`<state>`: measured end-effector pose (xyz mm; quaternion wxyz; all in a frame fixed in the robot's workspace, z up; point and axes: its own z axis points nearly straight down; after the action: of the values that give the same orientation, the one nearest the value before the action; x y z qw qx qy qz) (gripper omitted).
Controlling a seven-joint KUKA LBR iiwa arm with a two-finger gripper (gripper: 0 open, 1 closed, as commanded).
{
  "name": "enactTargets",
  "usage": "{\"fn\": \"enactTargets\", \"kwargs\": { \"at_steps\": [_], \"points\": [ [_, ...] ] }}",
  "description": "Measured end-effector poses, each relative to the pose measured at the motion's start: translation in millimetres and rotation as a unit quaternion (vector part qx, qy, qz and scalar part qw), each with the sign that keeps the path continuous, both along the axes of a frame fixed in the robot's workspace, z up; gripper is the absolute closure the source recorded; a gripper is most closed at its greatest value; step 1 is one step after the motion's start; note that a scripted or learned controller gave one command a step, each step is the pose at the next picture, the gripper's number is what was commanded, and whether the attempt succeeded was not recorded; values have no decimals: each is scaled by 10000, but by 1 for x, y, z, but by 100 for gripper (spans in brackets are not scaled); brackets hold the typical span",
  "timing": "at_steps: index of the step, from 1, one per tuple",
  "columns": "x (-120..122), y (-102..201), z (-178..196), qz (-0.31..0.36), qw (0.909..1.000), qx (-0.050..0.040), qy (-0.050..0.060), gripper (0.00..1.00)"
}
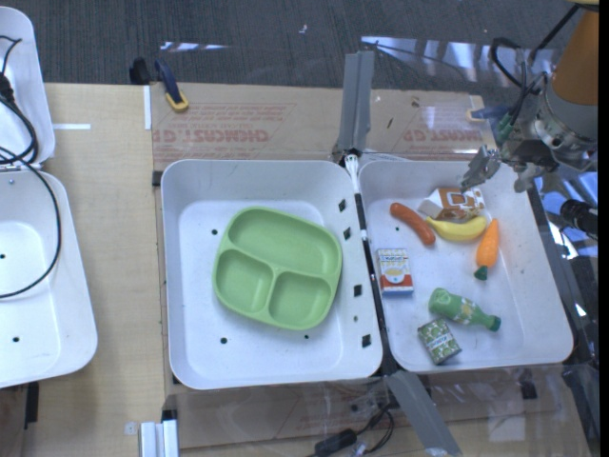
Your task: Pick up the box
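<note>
Over the far right corner of the right bin (547, 255) hangs the gripper (501, 167), below the arm's (580, 65) orange band, and its two thin fingers (481, 168) point down and apart with nothing between them; they stand spread above the bin floor, just at the top of a small pile of things. Directly below the fingertips lies a small packet (460, 201) with an orange and white face, and touching its near edge is a banana (460, 228). Left of those, a red sausage (413, 224) lies at a slant, its end close to the banana. Right of the banana, under the wrist, a carrot (487, 245) stands almost lengthwise along the bin. The box (394, 270), white with an orange picture, lies flat well down and to the left of the gripper, near the wall that the two bins share, and apart from the other things. Farther toward the near rim lie a green bottle (462, 309) on its side and a small green carton (439, 341), tilted, just beside the bottle's base. Across the shared wall, far to the gripper's left, the left bin (190, 255) holds a green plate (278, 268) with three compartments, set slightly askew.
</note>
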<state>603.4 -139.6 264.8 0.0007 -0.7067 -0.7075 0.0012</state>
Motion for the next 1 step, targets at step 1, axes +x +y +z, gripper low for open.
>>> {"fn": "enactTargets", "kwargs": {
  "at_steps": [1],
  "points": [
    [0, 0, 8, 11, 10000, -5, 6, 100]
  ]
}}
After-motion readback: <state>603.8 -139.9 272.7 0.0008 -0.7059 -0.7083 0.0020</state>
